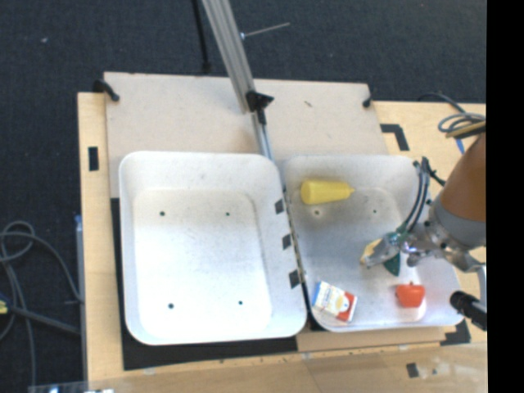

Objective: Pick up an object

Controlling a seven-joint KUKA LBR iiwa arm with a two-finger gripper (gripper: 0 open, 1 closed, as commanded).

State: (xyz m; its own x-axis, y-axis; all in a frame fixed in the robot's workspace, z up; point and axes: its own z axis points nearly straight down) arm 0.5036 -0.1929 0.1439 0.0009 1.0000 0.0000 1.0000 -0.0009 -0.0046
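Observation:
In the right bin, my gripper hangs low over the middle-right part of the floor. A small yellow and green object lies right at its left side, touching or partly under it; whether it is held is hidden. A yellow cone-like object rests near the bin's back left. A small red and white carton sits at the front left corner. A red object with a white base stands just in front of the gripper.
The left bin lies beside the right one, sharing a raised divider. A metal pole slants up from behind the bins. Cables trail at the bench's right edge, and more cables lie on the floor at left.

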